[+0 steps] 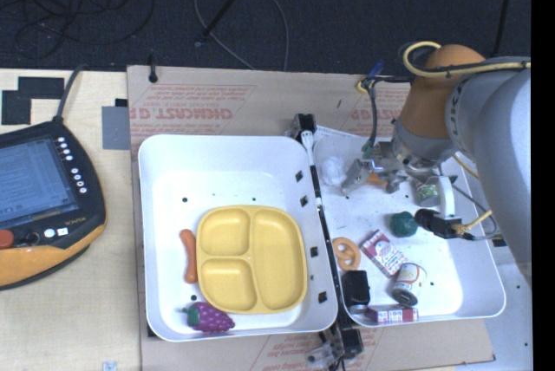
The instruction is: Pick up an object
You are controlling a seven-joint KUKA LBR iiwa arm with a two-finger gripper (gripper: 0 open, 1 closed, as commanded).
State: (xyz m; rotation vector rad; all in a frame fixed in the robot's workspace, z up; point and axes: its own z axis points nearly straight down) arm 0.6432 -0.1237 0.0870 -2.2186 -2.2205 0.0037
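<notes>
My gripper (375, 180) is low over the back of the right bin (491, 302), its grey fingers (353, 179) spread apart. A small orange bit (381, 178) shows between them; I cannot tell what it is. Closer to the front lie a green ball (402, 224), an orange pretzel (346, 252), a pink-red packet (382, 253), a small can (406, 281) and a black block (355, 286). A flat packet (395, 315) lies at the front wall.
The left bin (156, 154) holds a yellow divided plate (251, 258), an orange sausage (188, 256) and purple grapes (211, 317). A control pendant (43, 196) rests on the bench at far left. Cables trail from the arm's wrist (434, 113).
</notes>
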